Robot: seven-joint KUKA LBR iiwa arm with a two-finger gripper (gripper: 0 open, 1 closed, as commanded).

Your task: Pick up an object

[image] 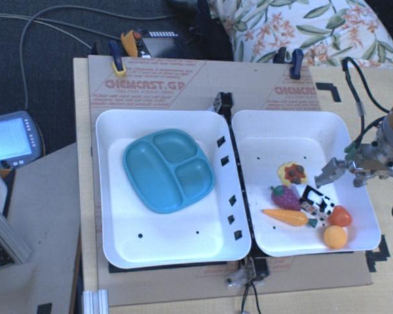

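Note:
Several toy foods lie in the right bin (275,129): a yellow and red piece (293,173), purple grapes (285,197), an orange carrot (285,216), a black and white cow toy (318,203), a red tomato (339,216) and an orange fruit (335,237). My gripper (344,176) hangs over the right bin's right side, just above and right of the cow toy. Its fingers stand apart, open, with nothing between them.
A blue divided plate (169,170) lies in the left bin (111,195). A black divider (230,169) runs between the bins. Clamps (295,63) hold the board's far edge. A cable (357,90) loops near the arm at the right.

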